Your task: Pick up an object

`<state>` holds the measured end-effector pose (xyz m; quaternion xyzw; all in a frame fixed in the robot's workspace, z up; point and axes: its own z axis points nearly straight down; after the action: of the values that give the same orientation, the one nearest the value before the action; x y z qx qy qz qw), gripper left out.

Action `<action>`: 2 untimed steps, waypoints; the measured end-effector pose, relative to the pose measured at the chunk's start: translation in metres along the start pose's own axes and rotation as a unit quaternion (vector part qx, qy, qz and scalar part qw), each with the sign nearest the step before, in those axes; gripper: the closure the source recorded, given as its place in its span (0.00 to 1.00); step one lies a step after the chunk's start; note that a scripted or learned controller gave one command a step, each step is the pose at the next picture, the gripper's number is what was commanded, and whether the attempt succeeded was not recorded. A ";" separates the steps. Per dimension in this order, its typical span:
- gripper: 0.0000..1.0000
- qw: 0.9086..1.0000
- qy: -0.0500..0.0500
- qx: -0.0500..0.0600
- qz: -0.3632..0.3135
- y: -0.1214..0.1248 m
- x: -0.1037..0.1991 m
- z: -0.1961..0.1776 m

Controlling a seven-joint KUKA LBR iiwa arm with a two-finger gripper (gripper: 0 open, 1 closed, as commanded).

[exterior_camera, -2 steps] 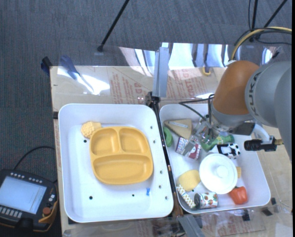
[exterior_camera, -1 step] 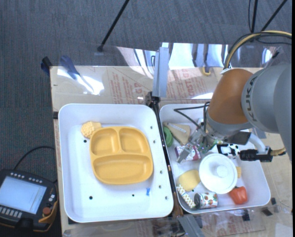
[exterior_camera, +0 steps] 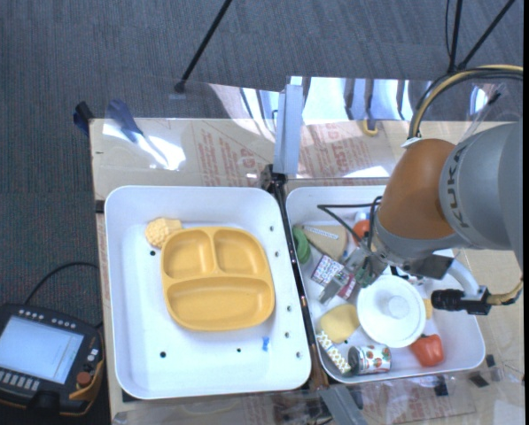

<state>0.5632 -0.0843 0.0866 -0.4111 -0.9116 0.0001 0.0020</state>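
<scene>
My gripper (exterior_camera: 342,282) reaches down into the left half of the right bin (exterior_camera: 473,348), just above a small patterned packet (exterior_camera: 328,271). A pale yellow rounded object (exterior_camera: 338,323) lies just below it. To its right sits a white round bowl (exterior_camera: 391,311). A green item (exterior_camera: 300,244) rests by the bin's left wall. The arm's orange band and grey wrist (exterior_camera: 423,204) hide the bin's upper right part.
A red pepper (exterior_camera: 429,350) and a small printed can (exterior_camera: 369,359) lie along the right bin's front edge. In the left bin (exterior_camera: 131,326) are a yellow divided plate (exterior_camera: 217,277) and a yellow corn-like piece (exterior_camera: 162,230). A teach pendant (exterior_camera: 35,352) lies at the lower left.
</scene>
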 end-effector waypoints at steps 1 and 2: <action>0.00 0.996 -0.002 -0.001 0.086 0.005 -0.104 -0.001; 0.00 0.987 0.000 0.000 0.162 0.030 -0.066 -0.001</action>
<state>0.6295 -0.1137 0.0871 -0.5534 -0.8329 0.0002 0.0014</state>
